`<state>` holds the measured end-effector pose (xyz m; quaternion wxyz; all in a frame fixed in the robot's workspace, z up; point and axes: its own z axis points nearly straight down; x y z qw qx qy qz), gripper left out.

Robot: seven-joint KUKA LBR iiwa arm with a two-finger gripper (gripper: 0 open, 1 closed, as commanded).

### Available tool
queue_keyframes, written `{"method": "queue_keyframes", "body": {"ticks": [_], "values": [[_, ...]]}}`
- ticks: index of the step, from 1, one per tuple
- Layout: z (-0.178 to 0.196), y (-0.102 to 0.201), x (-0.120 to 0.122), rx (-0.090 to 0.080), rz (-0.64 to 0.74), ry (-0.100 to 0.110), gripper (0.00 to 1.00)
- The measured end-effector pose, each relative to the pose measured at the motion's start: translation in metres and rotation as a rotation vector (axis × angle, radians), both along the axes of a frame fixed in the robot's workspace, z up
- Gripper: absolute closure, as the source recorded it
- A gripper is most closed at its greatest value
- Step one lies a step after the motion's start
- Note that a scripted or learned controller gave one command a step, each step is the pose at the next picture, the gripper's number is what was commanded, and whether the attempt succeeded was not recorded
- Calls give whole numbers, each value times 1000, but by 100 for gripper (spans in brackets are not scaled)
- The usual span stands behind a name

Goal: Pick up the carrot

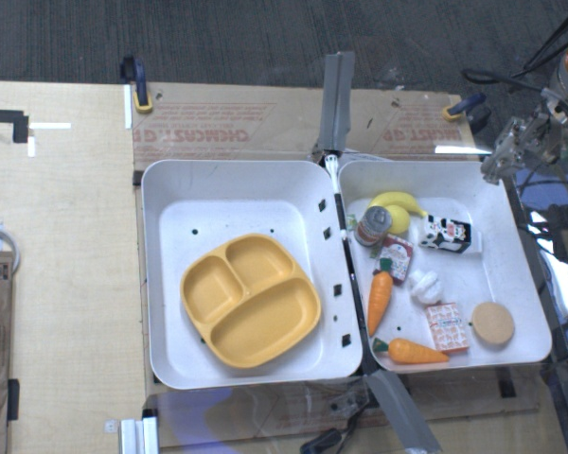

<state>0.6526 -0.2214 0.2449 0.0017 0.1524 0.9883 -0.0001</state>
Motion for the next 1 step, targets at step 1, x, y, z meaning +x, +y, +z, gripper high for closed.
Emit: {"method": "queue_keyframes", "body": {"ticks": [1], "values": [[-22, 1, -19, 1, -6, 0, 100]]}}
